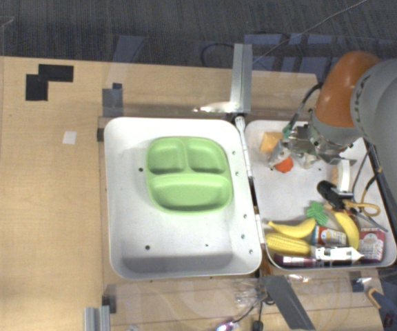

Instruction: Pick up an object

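Gripper (296,152) sits low in the right shallow white plastic bin (276,205), at its far end; jaw state: cannot tell, wrist hardware and cables mask the tips. Small orange-red rounded object (284,163) lies right at the gripper's near-left side, touching or just beside it, can't confirm it's between the tips, so no hold claimed. Pale orange wedge-shaped block (270,141) sits just beside the gripper toward the bin's far-left corner. Grey arm with orange band (340,95) comes in over the bin's far-right rim. Toward the near end of the same bin, well apart from the gripper: yellow corn cob toy (286,243), yellow banana (347,226), green leafy piece (317,211), black-handled tool (331,194), white marker-like tube (336,255), red packet (371,243), all clustered along the near wall. Left white bin (126,205), beside the right bin, holds a green three-compartment plastic plate (187,172). Step, judged: grasp attempt at the orange-red object, lift not yet done. Next move calls for closing squarely on it, then a straight lift; risk is nudging it aside or pinching nothing.
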`<state>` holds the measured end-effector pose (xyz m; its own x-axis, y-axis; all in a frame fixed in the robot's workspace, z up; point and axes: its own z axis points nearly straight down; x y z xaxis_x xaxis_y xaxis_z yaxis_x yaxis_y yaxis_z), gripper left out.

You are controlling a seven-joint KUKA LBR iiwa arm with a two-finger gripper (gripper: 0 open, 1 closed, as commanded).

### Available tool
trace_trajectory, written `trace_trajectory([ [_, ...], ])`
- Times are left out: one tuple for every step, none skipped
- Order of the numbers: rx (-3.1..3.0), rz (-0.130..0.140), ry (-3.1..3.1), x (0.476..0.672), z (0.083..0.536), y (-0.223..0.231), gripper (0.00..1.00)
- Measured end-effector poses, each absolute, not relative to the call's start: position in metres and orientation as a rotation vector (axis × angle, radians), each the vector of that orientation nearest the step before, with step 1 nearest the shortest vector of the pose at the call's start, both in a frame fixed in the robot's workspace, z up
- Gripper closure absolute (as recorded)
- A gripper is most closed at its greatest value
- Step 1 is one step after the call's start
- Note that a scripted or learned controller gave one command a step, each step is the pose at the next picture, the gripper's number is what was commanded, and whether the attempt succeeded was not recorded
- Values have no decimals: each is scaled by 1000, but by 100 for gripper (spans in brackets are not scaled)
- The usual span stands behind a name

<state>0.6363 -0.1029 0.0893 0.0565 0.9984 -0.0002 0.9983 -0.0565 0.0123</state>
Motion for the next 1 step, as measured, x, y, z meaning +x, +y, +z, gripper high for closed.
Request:
trace_trajectory([
  [2273, 23, 2151, 639, 102, -101, 100],
])
